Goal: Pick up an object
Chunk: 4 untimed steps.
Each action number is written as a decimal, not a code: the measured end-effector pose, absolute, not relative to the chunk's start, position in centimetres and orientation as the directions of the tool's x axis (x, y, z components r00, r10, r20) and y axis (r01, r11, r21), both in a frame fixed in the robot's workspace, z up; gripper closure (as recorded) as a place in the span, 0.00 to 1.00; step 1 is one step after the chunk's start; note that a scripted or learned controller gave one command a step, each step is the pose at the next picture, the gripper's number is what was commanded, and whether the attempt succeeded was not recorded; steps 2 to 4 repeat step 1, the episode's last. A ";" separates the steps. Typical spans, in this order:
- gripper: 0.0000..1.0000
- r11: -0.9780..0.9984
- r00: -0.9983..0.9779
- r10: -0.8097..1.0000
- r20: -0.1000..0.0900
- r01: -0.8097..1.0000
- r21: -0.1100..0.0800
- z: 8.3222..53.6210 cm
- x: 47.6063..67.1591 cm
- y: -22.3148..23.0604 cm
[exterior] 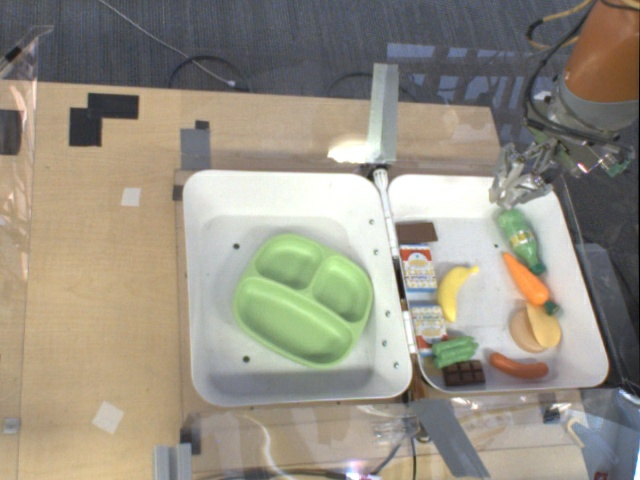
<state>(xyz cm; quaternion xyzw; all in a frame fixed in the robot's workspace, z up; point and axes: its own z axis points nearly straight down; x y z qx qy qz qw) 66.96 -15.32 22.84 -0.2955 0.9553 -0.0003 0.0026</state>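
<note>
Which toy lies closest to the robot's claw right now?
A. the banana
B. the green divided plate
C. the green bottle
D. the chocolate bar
C. The gripper hangs over the far corner of the right bin, and the green bottle lies just below it, nearer than any other toy.

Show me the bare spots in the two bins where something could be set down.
Left bin: bare floor rings the green plate, widest along the far wall. Right bin: a free patch between the chocolate bar, banana and green bottle. Its near end is crowded: carrot, sausage.
</note>
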 end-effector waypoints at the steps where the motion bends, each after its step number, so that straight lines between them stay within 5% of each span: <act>1: 1.00 0.825 -0.825 -0.565 -0.019 -0.565 -0.013 24.7 67.3 -15.2; 4: 1.00 0.825 -0.825 -0.565 -0.019 -0.565 -0.013 24.7 67.3 -15.2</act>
